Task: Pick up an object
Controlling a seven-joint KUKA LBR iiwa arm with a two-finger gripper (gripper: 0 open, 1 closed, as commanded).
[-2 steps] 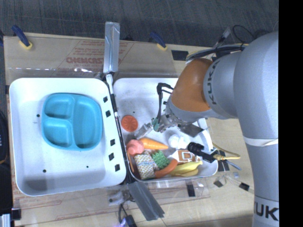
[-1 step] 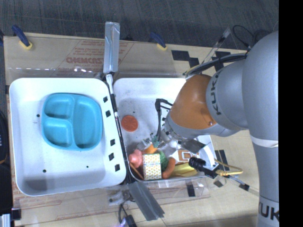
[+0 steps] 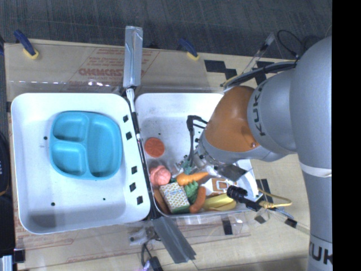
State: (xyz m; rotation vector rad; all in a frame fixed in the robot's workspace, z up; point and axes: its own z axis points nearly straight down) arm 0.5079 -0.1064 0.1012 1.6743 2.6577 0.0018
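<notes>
The right bin (image 3: 169,109) holds a pile of toy food along its near side: an orange disc (image 3: 154,147), a pink round piece (image 3: 161,175), a carrot (image 3: 192,178), a patterned box (image 3: 174,197), a brown sausage (image 3: 197,201), a green piece (image 3: 190,191) and a banana (image 3: 220,203). The arm's orange band and wrist (image 3: 234,123) hang low over this bin, just right of the pile. The gripper itself is hidden beneath the wrist, close above the carrot.
The left bin (image 3: 25,151) holds a blue divided tray (image 3: 86,144). A metal divider strip (image 3: 132,55) rises between the bins at the far side. Black cables (image 3: 193,130) trail from the wrist. Cardboard covers the bench around both bins.
</notes>
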